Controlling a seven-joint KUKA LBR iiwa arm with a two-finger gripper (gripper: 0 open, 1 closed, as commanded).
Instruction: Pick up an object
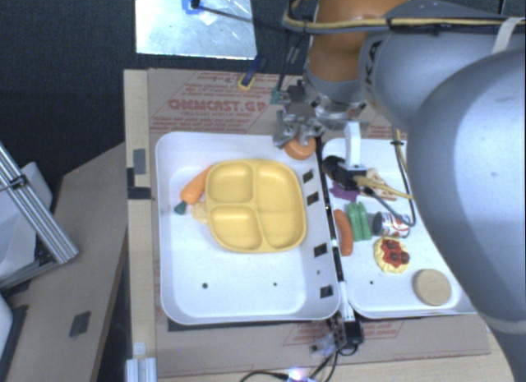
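My gripper (300, 135) hangs over the far edge of the bins, near the divider between them. A small orange object (301, 149) sits right between its fingertips, and the fingers are closed on it; the gripper hides the object's top. A yellow divided plate (251, 205) lies in the left bin (246, 298), with an orange carrot (195, 185) by the plate's left edge.
The right bin (403, 306) holds a dark item (341, 177), a green piece (357, 218), a red sausage (343, 234), a small can (393, 224), a yellow and red toy food (392, 255) and a tan cookie (431, 286). The arm's bulk covers the right side.
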